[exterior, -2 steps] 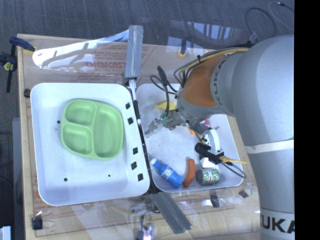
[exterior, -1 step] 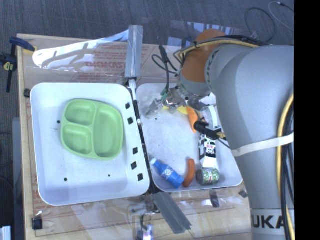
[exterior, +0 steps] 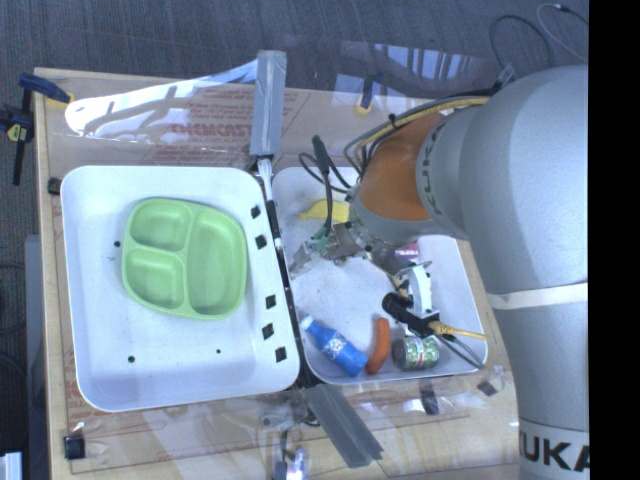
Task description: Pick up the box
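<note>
Left bin (exterior: 90, 368): white, shallow, holds a plate.
Green plate (exterior: 185, 258): three compartments, lying flat.
Right bin (exterior: 330, 298): white, touching the left bin.
Blue bottle (exterior: 333, 346): on its side near the right bin's front wall.
Orange sausage-shaped piece (exterior: 380, 344): between bottle and can.
Green can (exterior: 417, 351): on its side.
Yellow item (exterior: 322, 210): at the far side, partly hidden.

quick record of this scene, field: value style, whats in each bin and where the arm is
left bin: green divided plate
right bin: blue bottle, orange sausage-shaped piece, green can, all near the front edge; yellow item at the back, partly under the arm
arm: reaching over the right bin
hand: low over the right bin's back left part
</note>
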{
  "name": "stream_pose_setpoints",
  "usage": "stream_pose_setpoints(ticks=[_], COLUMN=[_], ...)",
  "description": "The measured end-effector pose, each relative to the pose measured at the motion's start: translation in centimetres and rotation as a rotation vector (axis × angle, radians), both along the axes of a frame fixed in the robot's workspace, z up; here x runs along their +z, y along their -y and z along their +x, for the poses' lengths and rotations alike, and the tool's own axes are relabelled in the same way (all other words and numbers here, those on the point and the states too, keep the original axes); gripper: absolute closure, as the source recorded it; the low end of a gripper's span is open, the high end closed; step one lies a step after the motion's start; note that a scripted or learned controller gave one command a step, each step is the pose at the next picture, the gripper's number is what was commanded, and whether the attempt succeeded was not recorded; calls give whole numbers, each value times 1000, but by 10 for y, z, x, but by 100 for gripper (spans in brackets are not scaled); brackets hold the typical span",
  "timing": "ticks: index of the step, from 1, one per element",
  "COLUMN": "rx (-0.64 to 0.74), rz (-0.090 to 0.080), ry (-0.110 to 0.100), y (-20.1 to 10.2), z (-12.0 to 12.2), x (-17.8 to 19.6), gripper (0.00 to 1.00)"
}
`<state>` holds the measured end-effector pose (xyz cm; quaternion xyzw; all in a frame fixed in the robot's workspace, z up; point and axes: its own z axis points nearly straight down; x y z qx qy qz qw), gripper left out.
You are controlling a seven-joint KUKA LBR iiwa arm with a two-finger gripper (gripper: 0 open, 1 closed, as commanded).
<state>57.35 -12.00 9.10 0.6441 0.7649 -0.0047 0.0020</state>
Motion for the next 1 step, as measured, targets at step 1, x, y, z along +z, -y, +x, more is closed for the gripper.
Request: stream_pose_setpoints(ticks=[1], rx=[-162], rz=[9], ry=[-3], y=[36], z=[21], x=[-3], gripper=[0])
